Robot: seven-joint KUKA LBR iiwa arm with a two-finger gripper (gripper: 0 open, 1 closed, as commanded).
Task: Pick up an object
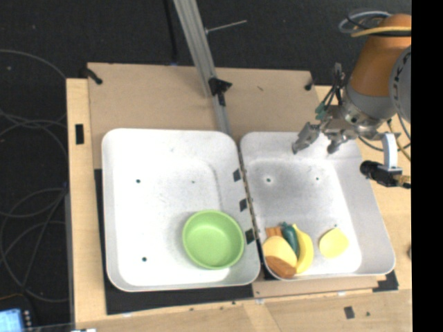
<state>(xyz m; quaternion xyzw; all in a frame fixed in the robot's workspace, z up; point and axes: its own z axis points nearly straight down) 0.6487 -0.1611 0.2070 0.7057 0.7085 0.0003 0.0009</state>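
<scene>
From the fixed camera above the bench, two shallow white bins are sitting side by side on a tan board — the left bin (138, 158) and the right bin (360, 206), their inner walls touching along the middle. One grey arm with an orange band (379, 68) is reaching in from the right, and its single gripper (320, 142) is hanging over the far edge of the right bin; the two fingers are standing spread apart, with nothing showing between them. One green bowl (213, 238) is resting upright in the near right part of the left bin, close to the dividing wall. In the right bin, the objects are lying along the near edge, well apart from the gripper: a small cluster is crowding the near left corner, made up of one orange-brown rounded piece (280, 261), one yellow banana-like piece (304, 250) and one dark green piece (289, 239) lying on top of them, all touching — their exact kinds are hard to make out. One separate yellow lemon-like object (333, 243) is sitting just to the right of that cluster, not touching it. One grey metal pole (197, 40) is slanting down from the top of the view toward the gap between the bins.
</scene>
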